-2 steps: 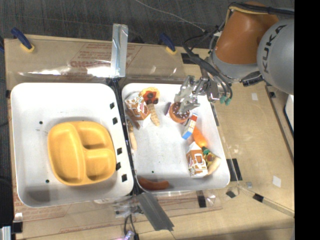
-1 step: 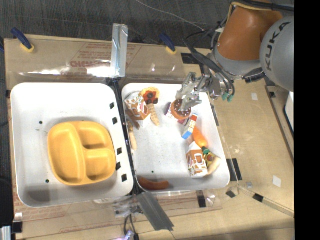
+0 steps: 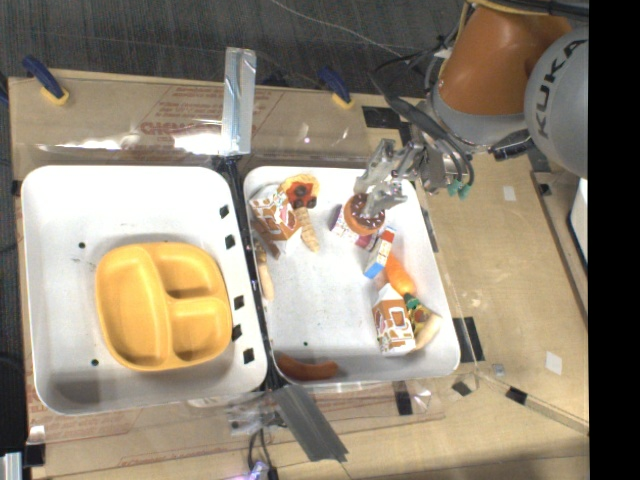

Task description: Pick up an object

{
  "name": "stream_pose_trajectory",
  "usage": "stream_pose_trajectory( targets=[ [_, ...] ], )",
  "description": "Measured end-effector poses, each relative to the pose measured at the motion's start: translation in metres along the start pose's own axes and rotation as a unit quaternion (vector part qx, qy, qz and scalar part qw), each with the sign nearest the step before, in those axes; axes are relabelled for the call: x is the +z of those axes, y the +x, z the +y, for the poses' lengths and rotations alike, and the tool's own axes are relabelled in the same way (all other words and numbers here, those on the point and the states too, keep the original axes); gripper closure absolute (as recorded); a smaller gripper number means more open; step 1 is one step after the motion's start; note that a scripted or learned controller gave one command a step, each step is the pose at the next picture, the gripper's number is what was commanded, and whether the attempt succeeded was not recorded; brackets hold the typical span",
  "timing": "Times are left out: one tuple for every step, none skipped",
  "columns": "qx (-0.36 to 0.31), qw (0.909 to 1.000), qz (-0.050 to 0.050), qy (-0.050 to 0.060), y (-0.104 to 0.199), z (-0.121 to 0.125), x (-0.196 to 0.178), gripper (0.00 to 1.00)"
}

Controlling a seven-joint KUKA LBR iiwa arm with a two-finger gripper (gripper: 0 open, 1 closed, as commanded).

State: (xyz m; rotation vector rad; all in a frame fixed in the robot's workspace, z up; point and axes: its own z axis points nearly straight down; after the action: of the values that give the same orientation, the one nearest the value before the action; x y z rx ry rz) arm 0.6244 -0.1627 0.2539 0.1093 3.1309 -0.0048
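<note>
claw (image 3: 378,196) over round brown toy (image 3: 360,215)

"KUKA" reads, partly cut off, on the grey arm (image 3: 560,88).

My table (image 3: 500,298): tan, cardboard-like top. Two shallow white bins sit directly on it, side by side, touching. Left bin (image 3: 50,268), right bin (image 3: 320,298). Blue clamps (image 3: 45,78) grip far edge. Black tape marks (image 3: 470,338) near right bin's corner.
</note>
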Motion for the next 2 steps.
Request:
stream_pose_trajectory(
  targets=[
    [-0.002,1.0000,-0.002,0.000,-0.001,0.001,-0.011,1.00],
    [-0.087,0.9962,0.002,-0.001,0.006,-0.014,-0.016,1.00]
  ],
)
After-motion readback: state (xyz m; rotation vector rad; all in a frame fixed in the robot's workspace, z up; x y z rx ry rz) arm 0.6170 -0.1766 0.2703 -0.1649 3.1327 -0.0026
